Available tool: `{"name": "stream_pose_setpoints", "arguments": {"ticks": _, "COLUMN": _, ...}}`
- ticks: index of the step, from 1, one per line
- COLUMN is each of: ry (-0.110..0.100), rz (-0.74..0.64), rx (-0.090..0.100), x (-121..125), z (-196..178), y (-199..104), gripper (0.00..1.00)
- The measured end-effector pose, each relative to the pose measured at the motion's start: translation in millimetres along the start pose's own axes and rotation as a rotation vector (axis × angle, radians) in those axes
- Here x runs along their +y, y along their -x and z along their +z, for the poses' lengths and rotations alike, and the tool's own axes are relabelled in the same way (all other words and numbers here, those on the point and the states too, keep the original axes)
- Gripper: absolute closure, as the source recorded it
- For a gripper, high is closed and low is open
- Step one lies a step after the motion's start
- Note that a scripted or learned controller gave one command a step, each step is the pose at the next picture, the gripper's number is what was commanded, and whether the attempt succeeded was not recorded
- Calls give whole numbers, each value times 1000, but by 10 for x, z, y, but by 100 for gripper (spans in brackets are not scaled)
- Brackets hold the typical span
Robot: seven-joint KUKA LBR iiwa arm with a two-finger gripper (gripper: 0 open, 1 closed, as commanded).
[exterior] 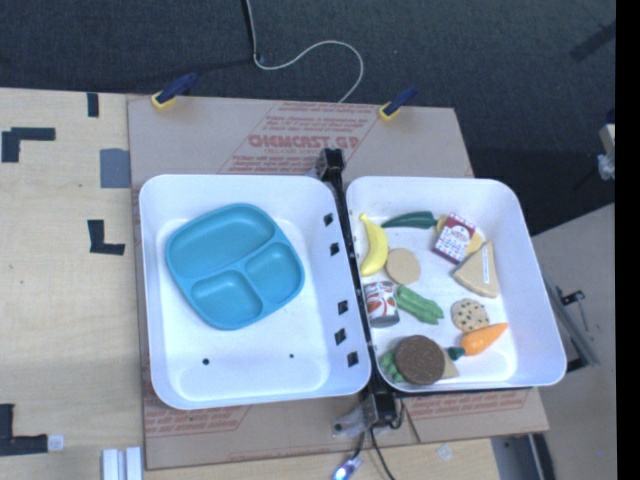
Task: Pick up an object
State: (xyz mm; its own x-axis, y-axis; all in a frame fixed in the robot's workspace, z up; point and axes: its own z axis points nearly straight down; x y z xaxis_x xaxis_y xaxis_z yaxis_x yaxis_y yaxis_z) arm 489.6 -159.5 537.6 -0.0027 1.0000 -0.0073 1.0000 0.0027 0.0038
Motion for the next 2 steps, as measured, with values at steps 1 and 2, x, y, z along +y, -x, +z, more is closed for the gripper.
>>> {"name": "stream_pose_setpoints", "arguments": {"ticks": 1, "ry": 1, "rz": 0, "rx": -1, "x": 5, "z": -102, "y": 0, "gripper": 100}}
{"name": "stream_pose_setpoints", "arguments": {"ticks": 2, "ry": 1, "rz": -1, "rx": -3, "x": 10, "z": -203, "y": 0, "gripper": 100}}
